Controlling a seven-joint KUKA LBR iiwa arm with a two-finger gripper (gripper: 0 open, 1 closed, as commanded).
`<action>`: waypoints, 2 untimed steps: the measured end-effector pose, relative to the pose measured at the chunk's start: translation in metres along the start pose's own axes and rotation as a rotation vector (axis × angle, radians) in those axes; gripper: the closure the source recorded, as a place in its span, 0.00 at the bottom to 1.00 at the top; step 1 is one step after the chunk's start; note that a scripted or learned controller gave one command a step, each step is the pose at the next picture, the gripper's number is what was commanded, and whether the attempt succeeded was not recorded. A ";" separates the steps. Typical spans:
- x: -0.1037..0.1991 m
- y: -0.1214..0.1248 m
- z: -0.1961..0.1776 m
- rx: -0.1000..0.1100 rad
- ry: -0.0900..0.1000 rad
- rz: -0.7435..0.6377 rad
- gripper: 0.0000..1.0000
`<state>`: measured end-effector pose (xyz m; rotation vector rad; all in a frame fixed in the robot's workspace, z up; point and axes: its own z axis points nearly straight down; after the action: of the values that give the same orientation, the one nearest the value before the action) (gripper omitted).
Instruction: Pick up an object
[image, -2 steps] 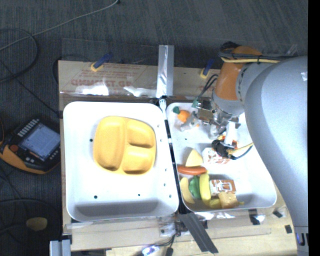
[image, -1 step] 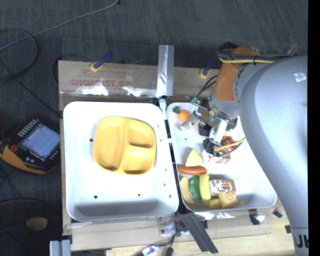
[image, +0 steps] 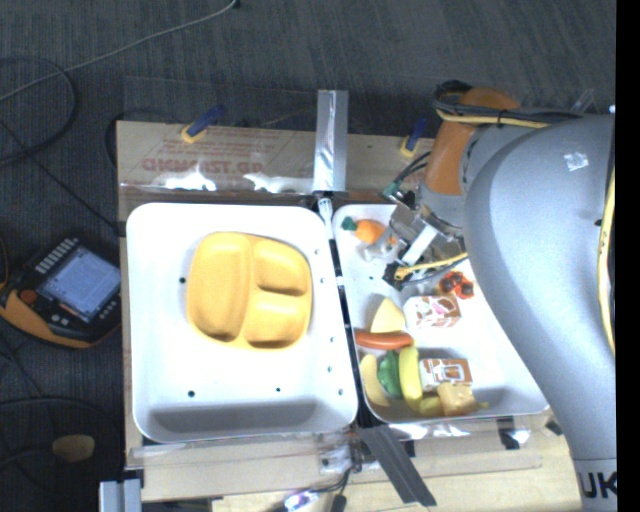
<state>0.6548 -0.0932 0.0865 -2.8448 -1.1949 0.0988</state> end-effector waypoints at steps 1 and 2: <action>-0.025 0.011 -0.012 -0.065 0.046 0.404 0.00; -0.062 0.054 -0.003 -0.066 0.047 0.383 0.00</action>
<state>0.6503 -0.1752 0.0876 -3.0763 -0.6429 0.0081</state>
